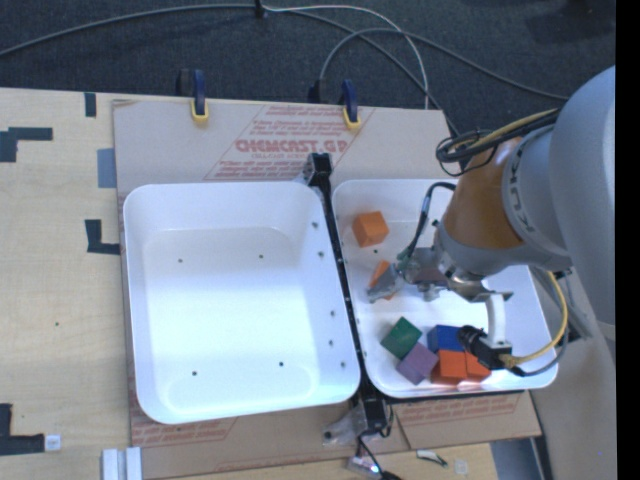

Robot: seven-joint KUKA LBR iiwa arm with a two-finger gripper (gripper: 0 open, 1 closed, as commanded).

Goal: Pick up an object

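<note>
Two shallow bins of smooth white plastic with rounded corners sit side by side on a sheet of printed cardboard (290,143), which two yellow-and-blue clamps (199,96) hold at its far edge. The left bin (150,268) has a bare, glossy floor dotted with small holes. Taking the right bin (350,193) as landmark: near its far left corner lies an orange cube (370,228), matte and sharp-edged. Near its front edge sits a cluster of small blocks: a green block (402,337), just in front of it a purple block (417,363), and to their right a blue block (444,338) with a red-orange block (459,367) touching it. Towards the bin's left wall, about midway, a small orange piece (380,272) lies tilted.

The hand (388,286) is low inside the right bin, its grey metal tips right at that small orange piece. How far the hand is open, I cannot tell, nor whether the piece is actually between its tips. The grey arm (590,198), with its orange band (482,208), reaches over the bin's right side.

The worktop (50,268) is pale wood with dark tape marks. Beyond it the floor (120,18) is dark carpet crossed by thin cables.
</note>
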